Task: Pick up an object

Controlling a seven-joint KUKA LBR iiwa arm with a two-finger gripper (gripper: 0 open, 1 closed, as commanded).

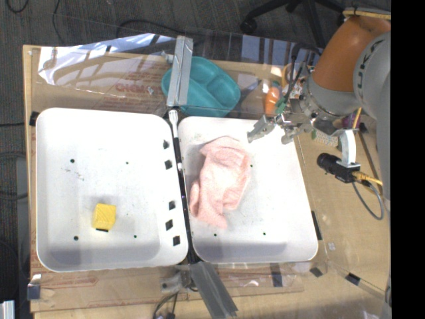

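A crumpled pink cloth [220, 181] lies in the left half of the right bin [285, 205]. A small yellow block [104, 216] sits near the front of the left bin [99, 145]. My gripper [272, 133] hangs over the back right corner of the right bin, to the right of and behind the cloth. Its two fingers are spread apart with nothing between them.
A teal dish [206, 88] rests on the bench behind the bins, next to a metal bar [178, 72]. An orange object [271, 100] stands behind the right bin near the gripper. Clear plastic sheeting [99, 62] lies along the back left.
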